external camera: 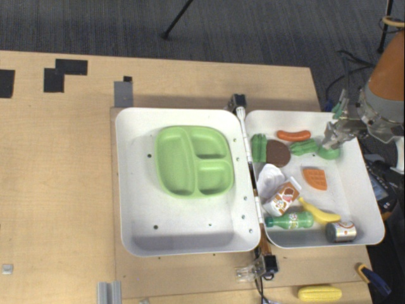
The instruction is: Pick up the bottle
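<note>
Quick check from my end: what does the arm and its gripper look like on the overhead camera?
The arm is grey with an orange band above the wrist. Its wrist end is pale grey metal, and the gripper carries small green-tinted parts near its tip. Finer markings are too blurred to read.

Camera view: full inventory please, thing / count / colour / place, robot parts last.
bins: 2, white, side by side on the bench
divided tray: 1, light green, in the left bin
bottle: 1, green, lying on its side at the right bin's near edge
banana: 1, yellow, right bin, just beyond the bottle
can: 1, silver, right bin's near right corner
sausage: 1, orange-red, right bin's far side
brown disc: 1, dark brown, right bin, near the divider
orange slab: 1, orange, right bin's middle
small carton: 1, white and brown, right bin, above the bottle
corn cob: 1, yellow, on the bench in front of the right bin
claw: 1, grey, over the right bin's far right part
</note>
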`<state>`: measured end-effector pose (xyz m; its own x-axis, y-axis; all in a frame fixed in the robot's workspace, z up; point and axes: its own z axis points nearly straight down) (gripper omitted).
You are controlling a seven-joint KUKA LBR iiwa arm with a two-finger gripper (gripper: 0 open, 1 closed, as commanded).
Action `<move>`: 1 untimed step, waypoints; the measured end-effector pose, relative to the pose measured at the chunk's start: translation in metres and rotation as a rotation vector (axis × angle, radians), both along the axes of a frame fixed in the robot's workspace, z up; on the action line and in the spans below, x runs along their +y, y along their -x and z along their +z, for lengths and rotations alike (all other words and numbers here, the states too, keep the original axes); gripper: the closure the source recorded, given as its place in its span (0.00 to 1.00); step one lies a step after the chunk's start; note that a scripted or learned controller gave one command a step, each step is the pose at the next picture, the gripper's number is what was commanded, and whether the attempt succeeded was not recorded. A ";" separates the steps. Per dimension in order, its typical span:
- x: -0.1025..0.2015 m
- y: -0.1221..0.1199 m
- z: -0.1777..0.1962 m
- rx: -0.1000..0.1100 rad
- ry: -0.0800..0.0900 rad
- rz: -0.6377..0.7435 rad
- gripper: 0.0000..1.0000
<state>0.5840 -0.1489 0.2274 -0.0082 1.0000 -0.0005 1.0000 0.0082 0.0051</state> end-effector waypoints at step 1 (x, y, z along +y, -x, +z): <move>0.074 0.038 0.019 0.004 -0.002 -0.108 1.00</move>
